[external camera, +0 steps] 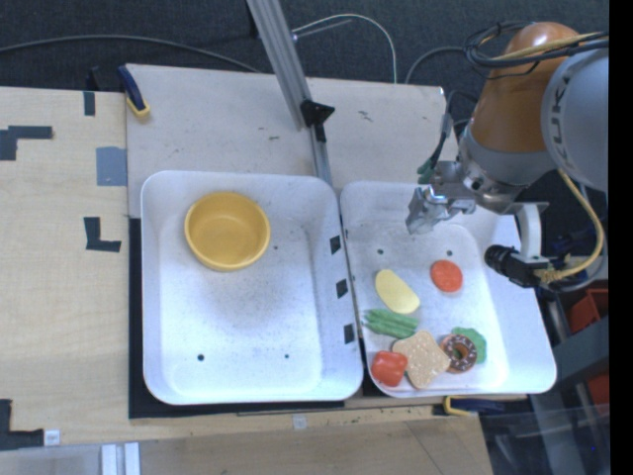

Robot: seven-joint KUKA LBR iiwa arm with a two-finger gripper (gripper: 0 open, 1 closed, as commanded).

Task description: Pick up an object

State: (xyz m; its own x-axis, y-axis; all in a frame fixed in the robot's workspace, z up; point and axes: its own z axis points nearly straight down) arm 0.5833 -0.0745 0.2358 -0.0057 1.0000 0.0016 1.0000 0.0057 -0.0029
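My gripper (pixel 427 210) hangs over the far part of the right bin (pixel 514 295), with nothing visible between its fingers. Below it in that bin lie a yellow lemon-shaped piece (pixel 396 290) and a small orange-red round piece (pixel 447 275). Nearer the front sit a green bean pod (pixel 391 322), a tan cracker (pixel 423 357), a red tomato-like piece (pixel 389 367) and a chocolate doughnut on a green piece (pixel 461 350). The gripper is above and apart from all of them.
The left bin (pixel 237 354) holds a yellow bowl (pixel 227 230) at its far left. A slanted metal pole (pixel 282 43) rises behind the bins. Black cables and a connector (pixel 509 262) trail by the right bin's right rim.
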